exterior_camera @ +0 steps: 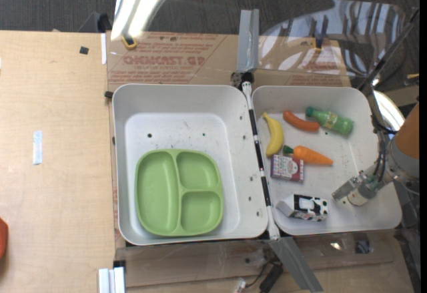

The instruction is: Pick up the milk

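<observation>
The milk (304,207) is a small white carton with black cow patches. It lies on its side near the front wall of the right bin (373,221). My gripper (351,192) hangs low over the right bin's front right part, a short way to the right of the milk and apart from it. Nothing is visibly held in it. The arm comes in from the right edge, and only its wrist end is in view.
The right bin also holds a banana (273,135), a red pepper (301,121), a green bottle (330,121), a carrot (312,155) and a pink carton (287,167). A green divided plate (179,191) lies in the left bin (173,101).
</observation>
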{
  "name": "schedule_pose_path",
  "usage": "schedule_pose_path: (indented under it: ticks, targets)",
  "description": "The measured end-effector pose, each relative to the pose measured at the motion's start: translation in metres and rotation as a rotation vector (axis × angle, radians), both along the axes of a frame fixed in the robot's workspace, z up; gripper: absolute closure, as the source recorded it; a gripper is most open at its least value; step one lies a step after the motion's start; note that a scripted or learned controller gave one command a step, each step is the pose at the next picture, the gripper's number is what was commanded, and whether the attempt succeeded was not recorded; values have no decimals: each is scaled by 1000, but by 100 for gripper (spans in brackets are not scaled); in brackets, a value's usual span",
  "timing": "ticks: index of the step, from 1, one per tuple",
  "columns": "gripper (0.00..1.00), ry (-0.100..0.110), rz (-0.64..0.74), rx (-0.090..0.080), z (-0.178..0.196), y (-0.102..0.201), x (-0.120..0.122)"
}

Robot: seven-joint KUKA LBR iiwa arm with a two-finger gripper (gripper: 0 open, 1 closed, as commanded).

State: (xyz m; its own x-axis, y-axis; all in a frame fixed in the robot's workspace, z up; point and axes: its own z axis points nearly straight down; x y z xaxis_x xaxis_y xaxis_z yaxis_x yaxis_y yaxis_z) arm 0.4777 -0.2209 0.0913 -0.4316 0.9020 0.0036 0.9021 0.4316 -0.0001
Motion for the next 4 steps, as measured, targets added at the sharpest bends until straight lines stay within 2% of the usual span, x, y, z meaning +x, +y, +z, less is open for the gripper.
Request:
schedule_pose_path:
  ticks: [1,2,3,4]
  targets:
    - [0,-1,13,0,0,0,0]
    - [0,-4,39,-3,0,0,72]
    - [100,-7,36,-4,10,-1,73]
    - [100,-4,139,-4,101,69,123]
